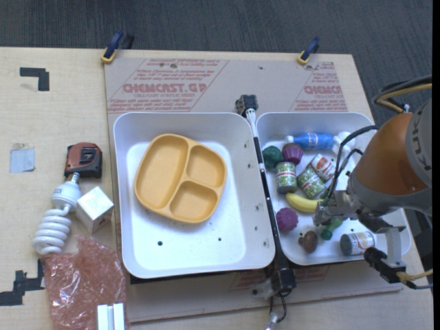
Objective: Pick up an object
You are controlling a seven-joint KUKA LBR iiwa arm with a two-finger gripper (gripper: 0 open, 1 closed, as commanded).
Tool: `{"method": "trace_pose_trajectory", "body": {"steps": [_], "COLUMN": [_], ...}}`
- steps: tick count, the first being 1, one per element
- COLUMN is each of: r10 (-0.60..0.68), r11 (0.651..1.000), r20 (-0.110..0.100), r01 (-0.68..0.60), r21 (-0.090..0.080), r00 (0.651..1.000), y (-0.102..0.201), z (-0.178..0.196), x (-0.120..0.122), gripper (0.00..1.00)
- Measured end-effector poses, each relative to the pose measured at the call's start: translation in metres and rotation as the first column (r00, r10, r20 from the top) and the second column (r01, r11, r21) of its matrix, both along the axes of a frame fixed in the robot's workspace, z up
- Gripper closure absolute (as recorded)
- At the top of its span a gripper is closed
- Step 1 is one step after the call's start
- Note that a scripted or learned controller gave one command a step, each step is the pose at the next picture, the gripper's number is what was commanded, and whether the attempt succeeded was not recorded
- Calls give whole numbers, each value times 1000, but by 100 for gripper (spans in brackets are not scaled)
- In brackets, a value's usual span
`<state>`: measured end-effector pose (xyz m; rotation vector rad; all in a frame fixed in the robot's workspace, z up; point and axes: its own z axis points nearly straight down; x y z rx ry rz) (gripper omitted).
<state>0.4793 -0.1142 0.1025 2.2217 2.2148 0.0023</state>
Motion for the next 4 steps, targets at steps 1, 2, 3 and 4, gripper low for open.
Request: {"method": "trace_pose_trajectory", "body": {"steps": [1,2,3,4], "r10": [4,5,2,6], "r11": [1000,1000,1000,1000], "r20": [-3,-3,-3,-4], "r01": [-4,-5,-2,-6], "r21": [2,2,2,1], "r00": [1000,1000,1000,1000], "y": [83,82,16,7], "z": [90,90,11,-10], "x": [-1,-1,-1,100], "gripper": [100,0,0,0]}}
